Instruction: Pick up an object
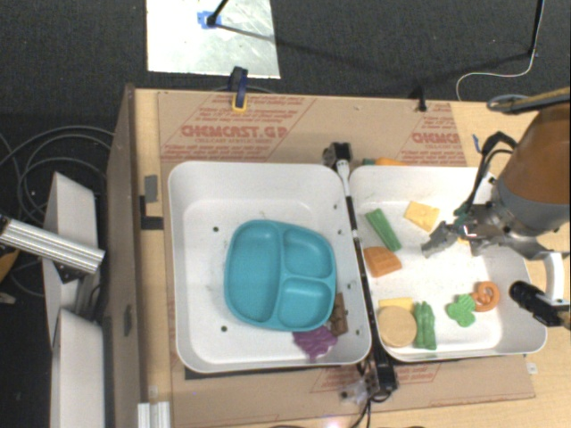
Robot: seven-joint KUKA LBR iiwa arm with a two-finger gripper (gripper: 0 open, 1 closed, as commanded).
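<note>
Claw hovers over the right bin; too blurred to tell whether it is parted or closed.

Gripper hovers over right bin beside toy food.

A dark carpeted floor surrounds the cardboard-covered desk. A silvery sheet lies on the floor beyond it. Cables coil at the left beside a metal rail.
</note>
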